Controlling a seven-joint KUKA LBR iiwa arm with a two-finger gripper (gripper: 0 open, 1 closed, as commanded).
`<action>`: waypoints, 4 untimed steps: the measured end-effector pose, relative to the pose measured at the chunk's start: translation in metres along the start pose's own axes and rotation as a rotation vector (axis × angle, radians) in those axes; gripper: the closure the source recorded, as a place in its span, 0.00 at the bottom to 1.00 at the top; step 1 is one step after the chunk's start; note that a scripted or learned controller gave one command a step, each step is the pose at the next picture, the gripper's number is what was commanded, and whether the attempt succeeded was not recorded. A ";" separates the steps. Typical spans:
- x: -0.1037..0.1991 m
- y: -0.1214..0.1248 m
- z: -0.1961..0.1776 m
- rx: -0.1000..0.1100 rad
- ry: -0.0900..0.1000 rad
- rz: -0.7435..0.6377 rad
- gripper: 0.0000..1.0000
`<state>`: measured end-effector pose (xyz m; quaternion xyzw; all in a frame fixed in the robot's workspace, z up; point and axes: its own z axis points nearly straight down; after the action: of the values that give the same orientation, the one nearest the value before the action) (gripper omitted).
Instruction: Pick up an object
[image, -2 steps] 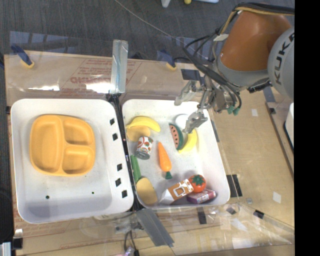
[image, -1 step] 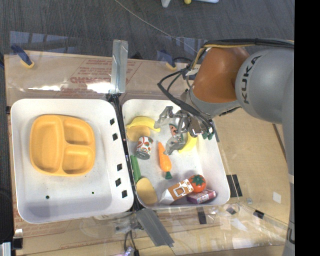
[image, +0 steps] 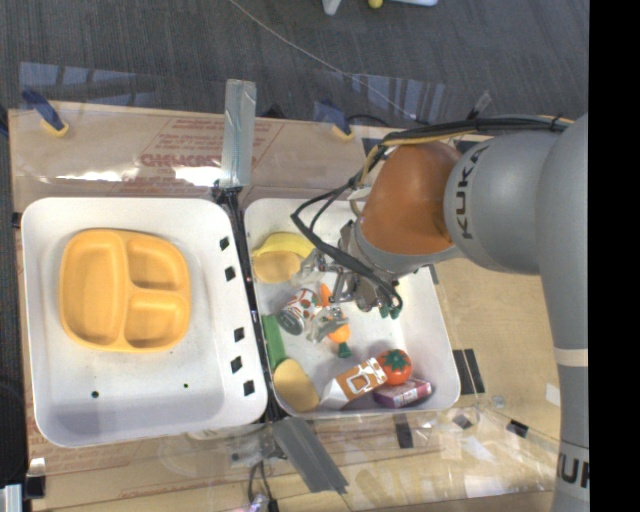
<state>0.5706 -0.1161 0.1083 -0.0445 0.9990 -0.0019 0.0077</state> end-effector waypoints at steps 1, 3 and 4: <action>0.015 0.012 0.015 -0.005 0.014 0.063 0.00; -0.062 0.039 -0.088 -0.003 0.003 0.030 1.00; -0.091 0.009 -0.120 -0.002 0.011 0.197 1.00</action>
<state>0.6581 -0.0984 0.2294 0.0538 0.9986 -0.0005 0.0026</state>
